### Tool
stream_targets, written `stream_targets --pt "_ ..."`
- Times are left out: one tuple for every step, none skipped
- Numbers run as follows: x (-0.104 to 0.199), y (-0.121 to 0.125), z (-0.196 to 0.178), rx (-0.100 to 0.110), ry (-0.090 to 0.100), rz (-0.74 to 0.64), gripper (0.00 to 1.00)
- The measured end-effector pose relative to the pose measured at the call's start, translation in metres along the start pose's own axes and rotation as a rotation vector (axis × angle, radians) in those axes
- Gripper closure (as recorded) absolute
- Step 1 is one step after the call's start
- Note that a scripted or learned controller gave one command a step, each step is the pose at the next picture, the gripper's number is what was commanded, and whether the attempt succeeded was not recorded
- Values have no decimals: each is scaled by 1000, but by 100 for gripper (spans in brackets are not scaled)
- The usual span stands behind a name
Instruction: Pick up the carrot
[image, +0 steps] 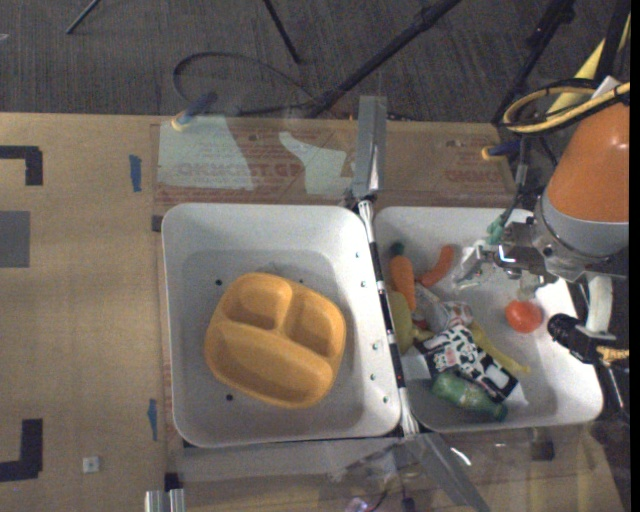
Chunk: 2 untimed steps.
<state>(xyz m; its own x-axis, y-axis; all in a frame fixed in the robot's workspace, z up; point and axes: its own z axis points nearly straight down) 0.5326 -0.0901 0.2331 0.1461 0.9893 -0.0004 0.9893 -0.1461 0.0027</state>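
Carrot (402, 278) lies upper left of the right bin (580, 395), tight vs the divider wall w/ a yellow item (401, 318) just below. Gripper (500, 255) hangs mid-upper bin, apart from it, nothing seen held; opening can't be told. Risk: fingers hit the wall or grab a neighbour, e.g. red-orange piece (438, 265).

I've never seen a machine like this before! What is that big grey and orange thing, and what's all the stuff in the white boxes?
That is a robot arm, reaching in from the right. One camera above the bench looks down at a slant. At the arm's end is its grabbing tool, hanging over the right shallow white bin. That bin holds toy food: a small orange carrot with a green top, a round red tomato, a green bottle and a black-and-white packet. The left white bin holds an upside-down yellow divided plate. I see nothing in the tool.
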Motion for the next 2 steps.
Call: stream_targets --pt "39 8 49 6 1 -127 0" --pt "113 93 49 1 1 -144 0"
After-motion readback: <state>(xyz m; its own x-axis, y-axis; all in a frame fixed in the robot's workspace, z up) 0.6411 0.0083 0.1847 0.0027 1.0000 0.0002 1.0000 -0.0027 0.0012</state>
